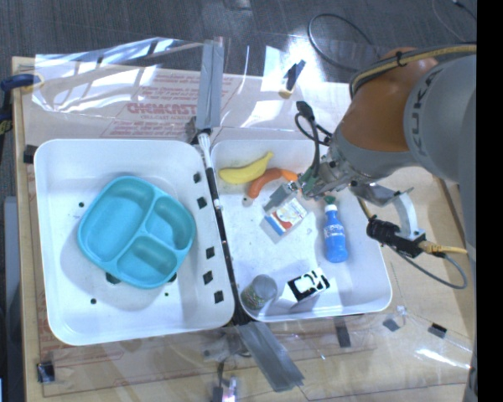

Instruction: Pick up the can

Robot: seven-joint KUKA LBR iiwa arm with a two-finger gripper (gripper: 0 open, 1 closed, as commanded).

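From the camera above the bench, the grey robot arm with the orange band point(394, 111) is reaching in from the right and hanging over the top part of the right white bin point(370, 275). Its two-finger gripper point(306, 187) is sitting low over the middle of that bin, just beside a small white box with blue and red print point(283, 217), and I cannot tell if it is open or closed because the wrist is hiding it. The small round silver can point(258, 291) is standing upright in the near left corner of the right bin, close to the wall between the two bins and well apart from the gripper. To do this step well, I think the arm should be lifting a little, sliding over toward that corner, and coming straight down with one finger on each side of the can, taking care not to bump the bin wall or the black and white block point(308, 285) lying just beside the can. The right bin is also holding a yellow banana point(246, 170), an orange carrot-shaped toy point(268, 180) touching it, and a blue and white bottle point(334, 234). The left white bin point(54, 182) is holding a light blue plastic tray with three sections point(136, 231), and nothing is lying in the tray.
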